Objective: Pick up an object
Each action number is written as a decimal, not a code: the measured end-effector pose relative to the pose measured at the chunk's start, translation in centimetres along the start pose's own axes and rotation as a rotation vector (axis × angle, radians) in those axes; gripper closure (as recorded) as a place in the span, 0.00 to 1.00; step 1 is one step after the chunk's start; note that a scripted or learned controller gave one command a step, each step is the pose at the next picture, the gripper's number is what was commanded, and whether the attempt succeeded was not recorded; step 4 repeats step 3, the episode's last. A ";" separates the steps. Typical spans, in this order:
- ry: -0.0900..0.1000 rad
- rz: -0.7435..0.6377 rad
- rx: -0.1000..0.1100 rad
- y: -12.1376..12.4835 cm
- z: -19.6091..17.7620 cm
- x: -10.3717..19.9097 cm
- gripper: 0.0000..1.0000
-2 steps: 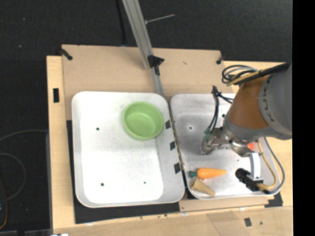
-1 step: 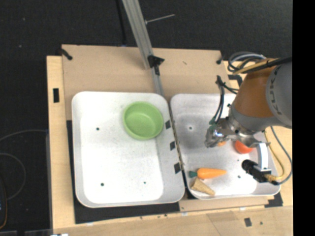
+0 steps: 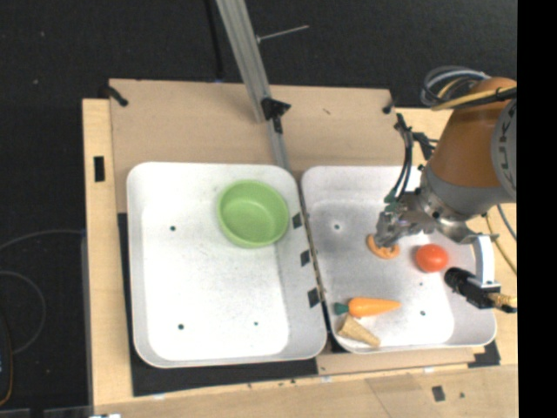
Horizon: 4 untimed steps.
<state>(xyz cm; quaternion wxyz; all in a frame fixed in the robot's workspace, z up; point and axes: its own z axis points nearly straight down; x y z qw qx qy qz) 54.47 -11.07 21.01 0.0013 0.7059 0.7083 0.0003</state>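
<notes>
Camera view from above the bench: two shallow white bins sit side by side on a tan board, seen at a slant. On the left, the left bin [image 3: 165, 320] holds a light green bowl [image 3: 253, 213], upright, resting toward the far right corner of that bin, near the divider between the two bins. A grey metal rail [image 3: 248, 59] runs down from the top of the frame and ends at the far edge where the bins meet.

Moving right, the right bin [image 3: 344, 198] carries several small items. At its near edge lies an orange carrot [image 3: 374, 306] with its green end pointing left, and just beside it, closer to the front rim, a tan wedge-shaped piece [image 3: 359, 331]. Farther back, near the middle of the bin, a small flat orange piece [image 3: 381, 249] lies on the floor of the bin, and the gripper [image 3: 388, 230] sits directly over it, low and touching or nearly touching it. Whether the fingers are open or closed on it cannot be told from this angle. Just to the right, a red ball [image 3: 431, 257] rests apart from the gripper. The arm's orange band [image 3: 474, 146] rises at the right of the frame, with dark cables running beside it.
</notes>
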 end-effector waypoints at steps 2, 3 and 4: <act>0.002 0.000 -0.001 0.8 -2.6 10.1 1.00; 0.002 0.000 0.002 2.0 -3.6 15.4 1.00; 0.002 0.000 0.002 2.0 -3.6 15.4 1.00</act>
